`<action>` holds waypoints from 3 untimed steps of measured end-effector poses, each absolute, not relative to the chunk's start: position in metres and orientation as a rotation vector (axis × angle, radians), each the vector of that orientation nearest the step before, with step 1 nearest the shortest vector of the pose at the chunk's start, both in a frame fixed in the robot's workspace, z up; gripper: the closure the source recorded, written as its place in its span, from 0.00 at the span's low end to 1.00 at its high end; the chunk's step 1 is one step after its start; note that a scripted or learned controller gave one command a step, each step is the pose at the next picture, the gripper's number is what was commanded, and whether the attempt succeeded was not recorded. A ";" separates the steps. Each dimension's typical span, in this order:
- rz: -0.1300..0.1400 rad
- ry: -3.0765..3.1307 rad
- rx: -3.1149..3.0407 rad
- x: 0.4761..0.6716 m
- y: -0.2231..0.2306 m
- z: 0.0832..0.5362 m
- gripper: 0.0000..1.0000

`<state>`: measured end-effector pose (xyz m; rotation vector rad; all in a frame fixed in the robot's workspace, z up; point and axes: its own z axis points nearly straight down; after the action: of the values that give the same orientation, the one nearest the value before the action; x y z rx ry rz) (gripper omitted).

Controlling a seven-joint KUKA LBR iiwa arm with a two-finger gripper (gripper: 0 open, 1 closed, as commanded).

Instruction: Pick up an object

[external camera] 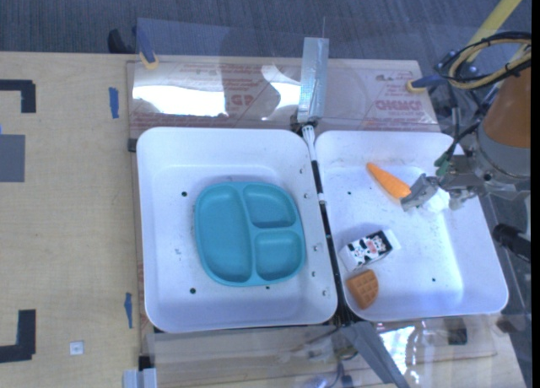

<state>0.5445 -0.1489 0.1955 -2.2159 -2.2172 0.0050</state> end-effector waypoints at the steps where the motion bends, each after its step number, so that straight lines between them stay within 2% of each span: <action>1: 0.005 -2.217 -2.216 0.545 -0.149 0.196 0.00; 2: -0.004 -2.519 -1.881 0.608 -0.155 0.086 0.00; 3: -0.004 -2.518 -1.883 0.609 -0.156 0.095 1.00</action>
<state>0.6093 -0.1558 0.0951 -1.8833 -2.5184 -0.0041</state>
